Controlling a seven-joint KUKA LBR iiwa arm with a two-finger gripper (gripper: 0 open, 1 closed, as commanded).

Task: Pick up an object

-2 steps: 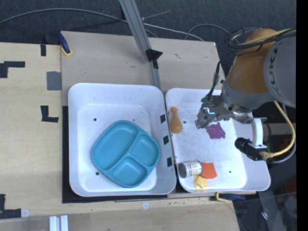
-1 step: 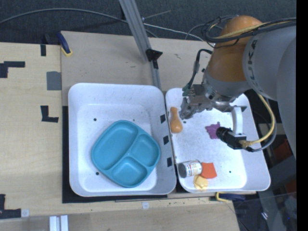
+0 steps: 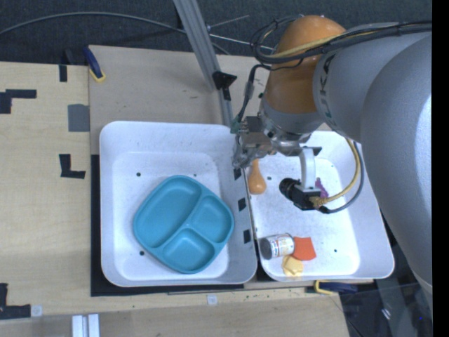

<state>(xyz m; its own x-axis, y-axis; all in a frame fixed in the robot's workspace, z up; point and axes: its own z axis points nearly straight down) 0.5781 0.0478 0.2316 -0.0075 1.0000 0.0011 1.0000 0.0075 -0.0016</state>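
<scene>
Camera view: tool (image 3: 247,161) hanging over right bin (image 3: 351,258), finger state — cannot tell; orange piece (image 3: 257,180) lying just beneath. Advice: centring over it before closing.

This is a robotics lab. A pale wooden counter (image 3: 154,93) carries two shallow white bins (image 3: 116,188), side by side. Black tape marks (image 3: 69,166) sit along the counter's left edge, loose cables (image 3: 105,20) trail over dark carpet beyond its far edge, and a metal mounting rail (image 3: 200,44) slants in.
</scene>
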